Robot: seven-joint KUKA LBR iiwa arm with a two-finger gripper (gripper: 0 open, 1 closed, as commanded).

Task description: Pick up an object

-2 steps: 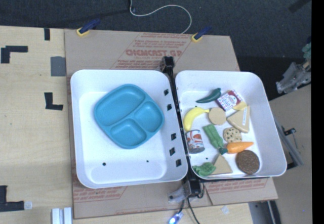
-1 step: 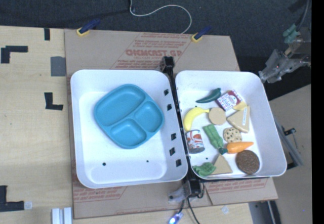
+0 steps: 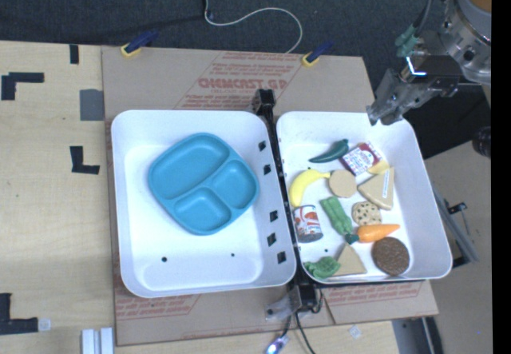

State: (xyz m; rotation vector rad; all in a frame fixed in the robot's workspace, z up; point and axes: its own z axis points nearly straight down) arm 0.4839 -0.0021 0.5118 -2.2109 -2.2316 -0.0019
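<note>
The right bin [image 3: 415,154] holds a pile of toy food: a yellow banana [image 3: 306,183], a dark green pepper [image 3: 330,153], a red-labelled packet [image 3: 359,158], a small can [image 3: 307,223], a green pickle [image 3: 336,215], a carrot [image 3: 377,232], a chocolate-chip cookie [image 3: 366,212], a brown round cookie [image 3: 390,255] and cheese wedges [image 3: 380,188]. My gripper [image 3: 385,110] hangs above the bin's far right corner, clear of the food. Nothing shows between its fingers.
The left bin [image 3: 132,133] carries a blue divided plate [image 3: 204,182]. Both bins rest on a cardboard sheet [image 3: 239,81] with yellow clamps at its back corners. A white cable [image 3: 251,17] loops behind. The arm's wrist [image 3: 467,17] occupies the upper right.
</note>
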